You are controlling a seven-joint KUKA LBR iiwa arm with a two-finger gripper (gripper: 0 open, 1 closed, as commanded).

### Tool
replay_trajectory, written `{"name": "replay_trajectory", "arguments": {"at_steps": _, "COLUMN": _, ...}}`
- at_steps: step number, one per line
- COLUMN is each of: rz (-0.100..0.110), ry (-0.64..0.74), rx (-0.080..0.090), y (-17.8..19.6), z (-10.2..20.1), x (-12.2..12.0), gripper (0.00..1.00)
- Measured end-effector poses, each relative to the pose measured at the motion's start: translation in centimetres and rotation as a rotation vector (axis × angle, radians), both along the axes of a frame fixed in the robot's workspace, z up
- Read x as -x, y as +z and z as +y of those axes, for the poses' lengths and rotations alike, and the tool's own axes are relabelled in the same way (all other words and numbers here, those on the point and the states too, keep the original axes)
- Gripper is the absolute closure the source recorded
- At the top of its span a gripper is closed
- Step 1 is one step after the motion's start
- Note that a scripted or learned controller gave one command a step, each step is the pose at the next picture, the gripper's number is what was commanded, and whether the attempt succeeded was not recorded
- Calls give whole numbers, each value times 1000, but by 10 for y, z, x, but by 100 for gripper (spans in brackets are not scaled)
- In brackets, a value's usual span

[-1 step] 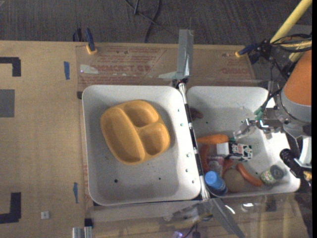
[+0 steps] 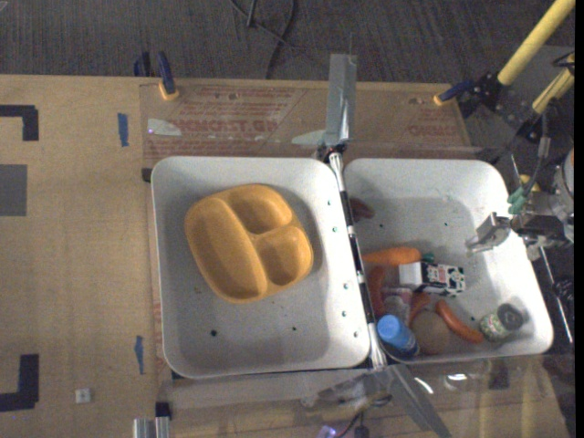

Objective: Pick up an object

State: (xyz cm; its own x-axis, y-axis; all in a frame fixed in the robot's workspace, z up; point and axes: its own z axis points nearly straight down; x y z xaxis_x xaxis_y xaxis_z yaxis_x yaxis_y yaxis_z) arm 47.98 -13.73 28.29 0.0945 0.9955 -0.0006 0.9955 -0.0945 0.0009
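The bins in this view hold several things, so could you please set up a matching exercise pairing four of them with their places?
Things:
1. yellow divided tray
2. blue bottle cap
3. small black-and-white carton
4. gripper

Places:
A. near the middle of the right bin
B. over the right bin's right side
C. in the left bin
D. front-left corner of the right bin

Pairs: 1-C, 2-D, 3-A, 4-B

Orange tray smooth matt plastic; white bins glossy plastic; bench bare wood.
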Motion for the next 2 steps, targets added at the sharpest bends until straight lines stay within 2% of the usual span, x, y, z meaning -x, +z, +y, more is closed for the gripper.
{"name": "replay_trajectory", "arguments": {"at_steps": 1, "rz": 1, "ry": 89, "rx": -1, "y": -105, "z": -28, "x": -53, "gripper": 0}}
{"name": "replay_trajectory", "arguments": {"at_steps": 2, "rz": -19, "ry": 234, "rx": 8, "y": -172, "z": -10, "x": -79, "gripper": 0}}
